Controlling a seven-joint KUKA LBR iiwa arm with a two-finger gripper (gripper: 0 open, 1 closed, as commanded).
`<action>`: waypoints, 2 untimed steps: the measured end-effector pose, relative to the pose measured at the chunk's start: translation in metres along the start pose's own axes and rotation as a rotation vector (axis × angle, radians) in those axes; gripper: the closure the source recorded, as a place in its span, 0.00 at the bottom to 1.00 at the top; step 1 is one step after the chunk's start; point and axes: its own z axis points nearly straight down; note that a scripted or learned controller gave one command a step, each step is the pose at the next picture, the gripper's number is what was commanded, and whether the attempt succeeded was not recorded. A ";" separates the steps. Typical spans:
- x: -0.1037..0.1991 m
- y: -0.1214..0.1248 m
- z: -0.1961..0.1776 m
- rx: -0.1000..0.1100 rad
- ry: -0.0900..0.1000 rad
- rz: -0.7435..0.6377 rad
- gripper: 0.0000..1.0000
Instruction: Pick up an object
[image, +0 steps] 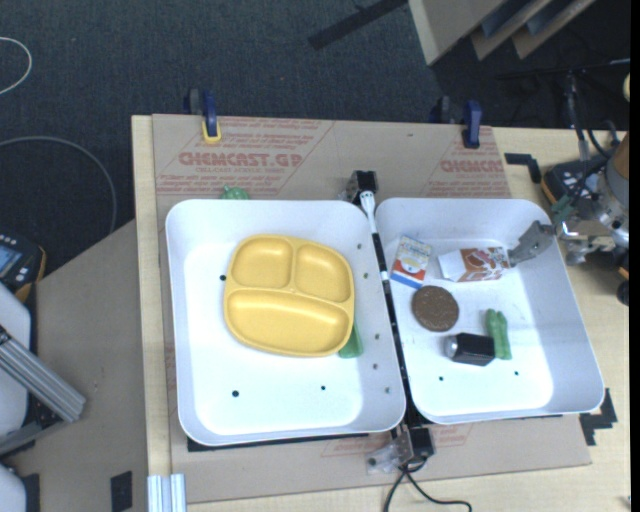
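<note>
The right bin holds several small objects. A white carton with red and blue print lies at its back left, and a red and white packet lies beside it. In front of these sit a round brown disc, a green stick-shaped piece and a small black object. My gripper hangs at the bin's back right rim, just right of the packet, with nothing visibly in it. The left bin holds a yellow divided plate with a green item peeking out from under its front right edge.
Blue and yellow clamps pin the cardboard base at the back. A small green object lies behind the left bin. Cables and arm hardware crowd the right edge. A black fixture sits between the bins at the back.
</note>
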 end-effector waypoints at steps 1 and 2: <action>0.009 -0.051 0.081 0.011 0.004 0.002 0.00; 0.064 -0.094 0.050 0.004 0.004 -0.002 0.00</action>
